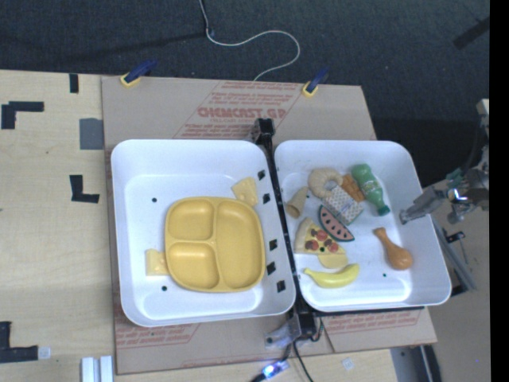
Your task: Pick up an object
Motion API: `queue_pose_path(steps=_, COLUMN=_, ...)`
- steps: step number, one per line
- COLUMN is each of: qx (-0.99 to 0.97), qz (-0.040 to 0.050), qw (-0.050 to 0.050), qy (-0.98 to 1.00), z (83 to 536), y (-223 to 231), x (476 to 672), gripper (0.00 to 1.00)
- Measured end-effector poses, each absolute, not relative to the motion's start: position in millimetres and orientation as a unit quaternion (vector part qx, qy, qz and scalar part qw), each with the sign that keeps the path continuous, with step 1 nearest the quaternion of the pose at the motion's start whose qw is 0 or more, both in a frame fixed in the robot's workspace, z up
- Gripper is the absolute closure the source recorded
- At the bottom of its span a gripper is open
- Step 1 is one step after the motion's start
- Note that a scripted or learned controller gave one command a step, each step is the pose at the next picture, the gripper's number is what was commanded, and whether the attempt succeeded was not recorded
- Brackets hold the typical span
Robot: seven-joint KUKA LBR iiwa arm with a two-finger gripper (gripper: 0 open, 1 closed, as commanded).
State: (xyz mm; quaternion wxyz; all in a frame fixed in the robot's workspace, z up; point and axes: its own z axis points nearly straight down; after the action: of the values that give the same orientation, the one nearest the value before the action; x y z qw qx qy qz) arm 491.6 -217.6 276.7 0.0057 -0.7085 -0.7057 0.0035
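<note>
The right bin [421, 289] holds several toy foods: a green bottle [370, 187], a beige donut [324, 181], a grey speckled block [344, 204], a watermelon slice [336, 224], a pizza slice [316, 240], a banana [332, 276] and a brown drumstick [394, 249]. My gripper [433, 201] is at the right rim of this bin, just right of the bottle and above the drumstick. It is small and partly cut off at the view's edge. Nothing is seen held in it.
The left bin [127, 173] holds a yellow divided plate [215, 243] and two pale yellow cheese wedges [245, 189] [155, 263]. A black clip bar [274, 213] joins the bins. A white cable [262, 42] lies behind them on the cardboard.
</note>
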Motion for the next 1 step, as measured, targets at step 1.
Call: queue_pose_path(steps=1, qx=-0.707, qz=0.0006, qw=0.000, qy=-0.707, z=283.1, y=-217.0, x=493.8, gripper=0.00)
